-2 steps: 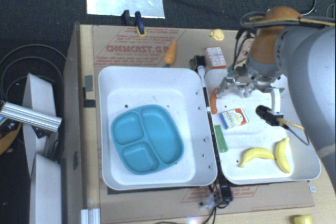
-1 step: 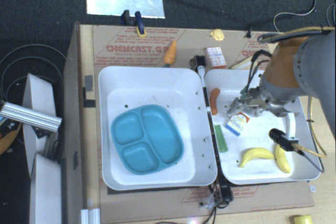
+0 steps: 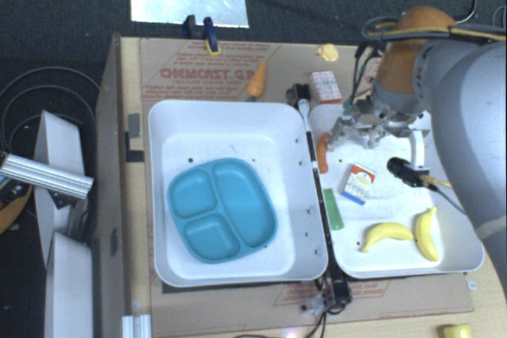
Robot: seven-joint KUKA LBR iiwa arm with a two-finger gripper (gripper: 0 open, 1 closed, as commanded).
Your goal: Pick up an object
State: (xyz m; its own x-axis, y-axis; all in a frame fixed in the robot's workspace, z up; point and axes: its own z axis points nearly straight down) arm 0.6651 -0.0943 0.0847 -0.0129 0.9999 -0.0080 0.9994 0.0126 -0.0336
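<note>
Bench, two white bins | gripper low over right bin's far-left corner | fingers spread, holding nothing | pick not yet made; bananas and small box untouched

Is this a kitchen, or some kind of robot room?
Most likely a robot test lab, not a kitchen. A grey robot arm reaches over two white bins on a cardboard-covered bench, and the food looks like toys: bananas in one bin, a blue divided plate in the other.
</note>
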